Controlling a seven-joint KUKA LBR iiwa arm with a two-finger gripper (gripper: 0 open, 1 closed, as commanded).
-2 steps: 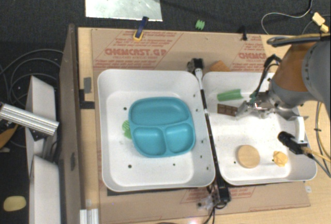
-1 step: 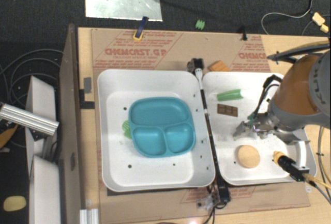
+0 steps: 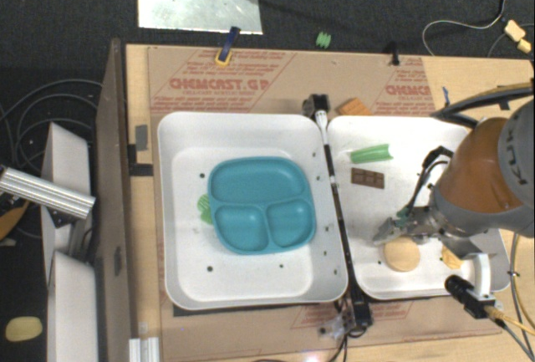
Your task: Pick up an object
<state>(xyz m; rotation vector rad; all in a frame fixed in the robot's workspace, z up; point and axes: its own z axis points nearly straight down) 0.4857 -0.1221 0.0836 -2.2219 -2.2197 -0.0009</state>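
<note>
nothing is lifted yet, as far as i can see from here: every piece lies flat on the floor of its bin, so i'd judge the grasp itself is all left to do. the arm (image 3: 485, 172) leans in from the right over the right bin (image 3: 368, 285), and its gripper (image 3: 407, 224) sits low near the bin's front, pointing down and to the left. i cannot tell how the pincer stands, since the wrist and cables hide that part. the likeliest target, to my eye, is the round tan object (image 3: 402, 254), which lies just below the gripper tip, close enough that they may touch, though i can't be sure of contact. farther back in the same bin lie a brown block (image 3: 367, 178) and a green stick (image 3: 370, 154), both well apart from the gripper. the left bin (image 3: 180, 268) holds a blue divided plate (image 3: 262, 203) with a bit of something green (image 3: 203, 205) peeking out at its left edge.
</note>
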